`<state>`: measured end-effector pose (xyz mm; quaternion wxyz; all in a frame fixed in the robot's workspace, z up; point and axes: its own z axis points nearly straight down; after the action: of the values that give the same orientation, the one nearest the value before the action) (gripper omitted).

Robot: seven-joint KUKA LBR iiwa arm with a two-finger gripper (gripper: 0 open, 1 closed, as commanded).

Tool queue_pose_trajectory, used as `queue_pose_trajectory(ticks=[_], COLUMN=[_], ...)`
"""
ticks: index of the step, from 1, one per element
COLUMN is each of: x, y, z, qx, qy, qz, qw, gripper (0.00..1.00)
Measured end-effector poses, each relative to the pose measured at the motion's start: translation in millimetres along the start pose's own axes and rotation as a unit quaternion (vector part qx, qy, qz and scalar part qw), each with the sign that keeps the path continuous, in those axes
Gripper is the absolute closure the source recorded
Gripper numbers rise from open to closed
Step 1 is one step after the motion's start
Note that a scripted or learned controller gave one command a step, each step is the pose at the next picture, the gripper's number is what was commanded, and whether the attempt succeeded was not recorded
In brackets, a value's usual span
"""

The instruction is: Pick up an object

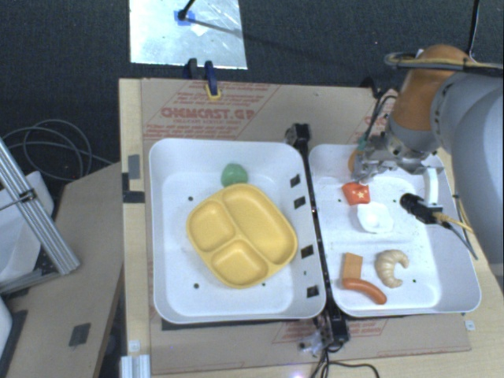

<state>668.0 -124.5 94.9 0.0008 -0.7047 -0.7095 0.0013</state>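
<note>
Red block (357, 193) just below fingers (364, 172)

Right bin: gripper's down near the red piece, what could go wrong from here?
1. The gripper sits just above the red piece, which nearly touches the white item; closing could nudge or catch both.
2. An orange thing lies right by the fingers, so the wrong thing may get pinched.
3. The red piece looks small and flat, so a grasp may slip.
</note>
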Motion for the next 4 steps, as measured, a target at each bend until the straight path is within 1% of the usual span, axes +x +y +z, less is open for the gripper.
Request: queue_pose_trajectory(ticks=[1, 2, 3, 4], x=[0.1, -0.2, 0.0, 19.0], y=[1.2, 1.3, 1.5, -25.7], z=[-0.9, -12.1, -12.3, 11.8], qx=[-0.003, -0.002, -0.003, -0.001], qy=[-0.001, -0.001, -0.001, 0.001], qz=[-0.001, -0.002, -0.002, 0.001], qw=[1.0, 1.0, 1.0, 1.0], gripper=[0.0, 1.0, 0.0, 0.0])
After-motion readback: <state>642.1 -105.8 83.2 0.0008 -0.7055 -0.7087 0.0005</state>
